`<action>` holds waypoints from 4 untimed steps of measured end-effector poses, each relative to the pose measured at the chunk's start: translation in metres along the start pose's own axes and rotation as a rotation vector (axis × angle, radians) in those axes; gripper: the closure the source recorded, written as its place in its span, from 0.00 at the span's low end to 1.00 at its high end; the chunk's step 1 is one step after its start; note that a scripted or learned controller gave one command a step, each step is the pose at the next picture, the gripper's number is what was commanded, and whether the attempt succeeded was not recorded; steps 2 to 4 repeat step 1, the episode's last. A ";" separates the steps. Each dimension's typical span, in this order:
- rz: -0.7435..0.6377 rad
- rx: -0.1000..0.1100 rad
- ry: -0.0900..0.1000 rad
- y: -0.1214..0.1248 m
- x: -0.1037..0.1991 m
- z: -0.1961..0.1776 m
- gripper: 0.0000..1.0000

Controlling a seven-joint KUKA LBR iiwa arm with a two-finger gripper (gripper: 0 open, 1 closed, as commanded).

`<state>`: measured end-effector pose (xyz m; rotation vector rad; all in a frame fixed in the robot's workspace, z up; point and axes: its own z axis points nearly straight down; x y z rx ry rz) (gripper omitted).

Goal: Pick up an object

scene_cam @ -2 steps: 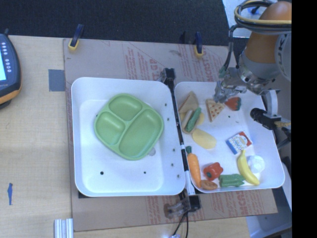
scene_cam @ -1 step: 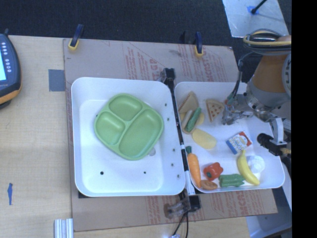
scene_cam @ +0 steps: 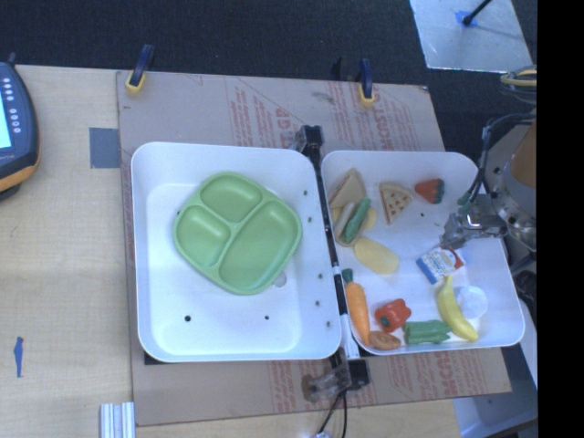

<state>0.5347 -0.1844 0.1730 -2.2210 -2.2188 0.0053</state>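
Hand [scene_cam: 453,235] over glossy, curved yellow banana [scene_cam: 453,310] in white bin [scene_cam: 511,308]

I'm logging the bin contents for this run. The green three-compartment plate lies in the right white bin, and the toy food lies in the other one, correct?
Not quite. The camera view shows the green three-compartment plate in the left white bin. The toy food, such as the yellow banana and orange carrot, lies in the other one, the right bin.

Overhead cam, slanted over bins [scene_cam: 146,245]

Red print on cardboard sheet [scene_cam: 274,108]: unreadable.
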 end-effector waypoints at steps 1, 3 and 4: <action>-0.011 -0.005 0.003 -0.012 0.070 -0.051 1.00; -0.011 -0.005 0.003 -0.012 0.070 -0.051 1.00; -0.011 -0.005 0.003 -0.012 0.070 -0.051 1.00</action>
